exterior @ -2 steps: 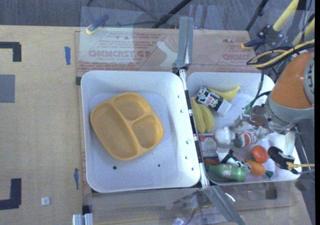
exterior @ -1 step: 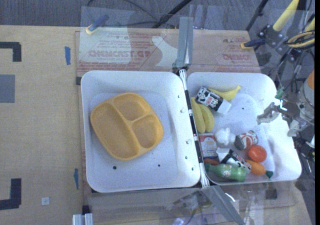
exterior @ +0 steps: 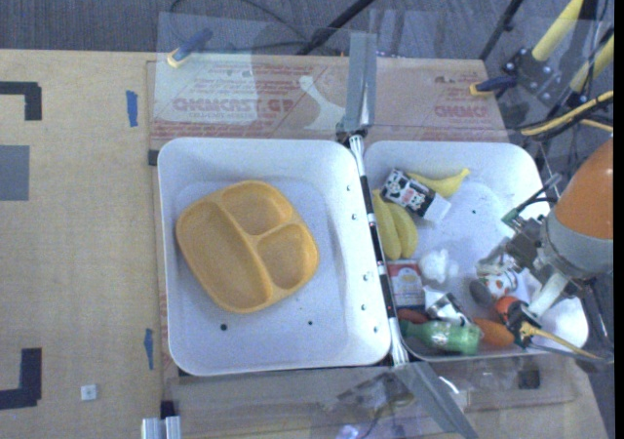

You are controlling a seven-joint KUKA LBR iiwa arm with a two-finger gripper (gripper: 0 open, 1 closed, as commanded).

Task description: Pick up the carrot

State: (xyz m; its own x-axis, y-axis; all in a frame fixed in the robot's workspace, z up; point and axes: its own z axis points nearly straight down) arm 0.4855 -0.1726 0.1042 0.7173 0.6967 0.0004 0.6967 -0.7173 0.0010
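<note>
We see the carrot [exterior: 493, 333] low in the right bin [exterior: 507, 159], long axis roughly left-right, beside a green toy [exterior: 444, 336]; the gripper [exterior: 507, 283] hovers just above and right of it; whether its fingers are spread we cannot tell; we'd drop slightly down-left.

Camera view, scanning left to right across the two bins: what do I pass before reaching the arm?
Yellow divided plate in the left bin → bananas → green vegetable → carrot → gripper at the right bin's edge.
</note>
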